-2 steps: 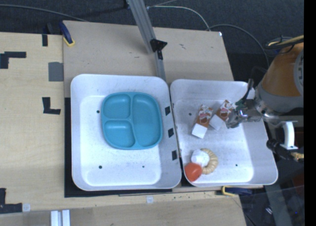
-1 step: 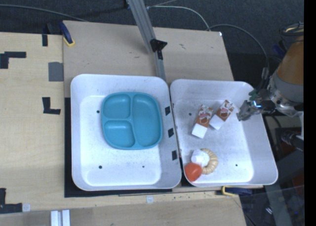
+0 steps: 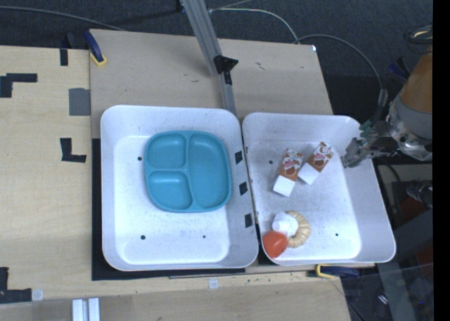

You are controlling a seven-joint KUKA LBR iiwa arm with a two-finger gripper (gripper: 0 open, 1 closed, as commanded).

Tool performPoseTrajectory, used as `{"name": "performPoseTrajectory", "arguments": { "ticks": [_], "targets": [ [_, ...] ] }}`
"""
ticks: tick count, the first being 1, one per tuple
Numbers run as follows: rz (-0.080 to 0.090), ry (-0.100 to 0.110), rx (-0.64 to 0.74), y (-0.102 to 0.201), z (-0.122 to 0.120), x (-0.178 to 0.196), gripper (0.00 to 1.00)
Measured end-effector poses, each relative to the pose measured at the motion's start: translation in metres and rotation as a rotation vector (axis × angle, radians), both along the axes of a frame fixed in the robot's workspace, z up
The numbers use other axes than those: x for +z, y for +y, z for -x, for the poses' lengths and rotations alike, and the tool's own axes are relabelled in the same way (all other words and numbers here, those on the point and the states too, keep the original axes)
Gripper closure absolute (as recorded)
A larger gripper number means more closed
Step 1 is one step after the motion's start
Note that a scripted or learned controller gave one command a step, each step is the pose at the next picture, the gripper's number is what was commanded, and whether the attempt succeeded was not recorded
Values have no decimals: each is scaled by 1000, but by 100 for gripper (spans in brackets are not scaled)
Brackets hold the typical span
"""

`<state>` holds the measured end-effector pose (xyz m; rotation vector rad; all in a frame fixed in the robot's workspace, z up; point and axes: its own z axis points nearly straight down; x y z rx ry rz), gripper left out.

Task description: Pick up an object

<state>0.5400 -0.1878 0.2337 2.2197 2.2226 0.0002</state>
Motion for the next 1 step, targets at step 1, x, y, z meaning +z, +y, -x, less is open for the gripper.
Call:
{"name": "performPoseTrajectory", "arguments": {
  "ticks": [1],
  "targets": [
    [-2, 0, 5, 51, -10, 9, 100]
  ]
}}
